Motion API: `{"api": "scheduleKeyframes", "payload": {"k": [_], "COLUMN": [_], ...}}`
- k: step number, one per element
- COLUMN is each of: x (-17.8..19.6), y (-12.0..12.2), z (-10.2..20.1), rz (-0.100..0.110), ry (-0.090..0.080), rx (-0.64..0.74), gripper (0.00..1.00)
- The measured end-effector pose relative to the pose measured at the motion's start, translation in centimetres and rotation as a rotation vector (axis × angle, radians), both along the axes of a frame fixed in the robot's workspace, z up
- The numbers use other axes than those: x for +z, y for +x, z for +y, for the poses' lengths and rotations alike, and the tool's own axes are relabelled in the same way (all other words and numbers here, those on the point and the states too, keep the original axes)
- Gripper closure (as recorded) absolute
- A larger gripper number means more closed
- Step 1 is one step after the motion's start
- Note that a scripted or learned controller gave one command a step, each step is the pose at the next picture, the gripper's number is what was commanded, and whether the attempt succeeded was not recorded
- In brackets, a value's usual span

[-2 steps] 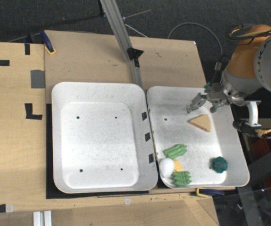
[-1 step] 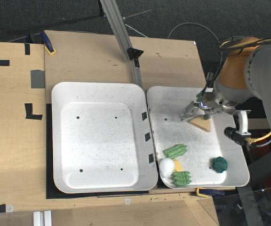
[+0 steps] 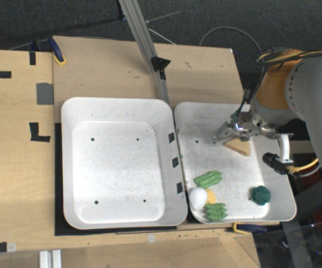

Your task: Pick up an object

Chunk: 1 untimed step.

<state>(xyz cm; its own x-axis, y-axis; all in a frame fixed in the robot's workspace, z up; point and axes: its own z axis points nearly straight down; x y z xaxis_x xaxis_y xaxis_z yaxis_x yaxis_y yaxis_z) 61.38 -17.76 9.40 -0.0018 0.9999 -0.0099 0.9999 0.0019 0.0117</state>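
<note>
One tan wedge (image 3: 240,147) under the spread pincer (image 3: 232,137); two green pieces, one white egg (image 3: 198,197).

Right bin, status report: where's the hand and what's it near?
Hand low in right bin, over tan wedge. Grasp unconfirmed. Green pieces, white ball, dark green ball sit apart, near front edge.

Both shallow bins, the left bin (image 3: 116,108) and the right bin (image 3: 206,119), look like matt white plastic, faintly speckled. The bench top (image 3: 15,166) reads as pale, smooth wood or board with black tape marks. The gripper (image 3: 233,132) shows bare, shiny metal, and the arm's orange band (image 3: 273,88) looks glossy. The tan wedge (image 3: 240,146) seems dull; the white egg (image 3: 198,196) looks smooth and slightly glossy; the green pieces (image 3: 208,178) appear ridged plastic.
</note>
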Motion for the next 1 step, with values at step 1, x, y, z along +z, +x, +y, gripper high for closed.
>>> {"api": "scheduleKeyframes", "payload": {"k": [1], "x": [1.13], "y": [0.05], "z": [0.08], "rz": [-0.001], "ry": [0.001], "rx": [0.001], "gripper": [1.0]}}
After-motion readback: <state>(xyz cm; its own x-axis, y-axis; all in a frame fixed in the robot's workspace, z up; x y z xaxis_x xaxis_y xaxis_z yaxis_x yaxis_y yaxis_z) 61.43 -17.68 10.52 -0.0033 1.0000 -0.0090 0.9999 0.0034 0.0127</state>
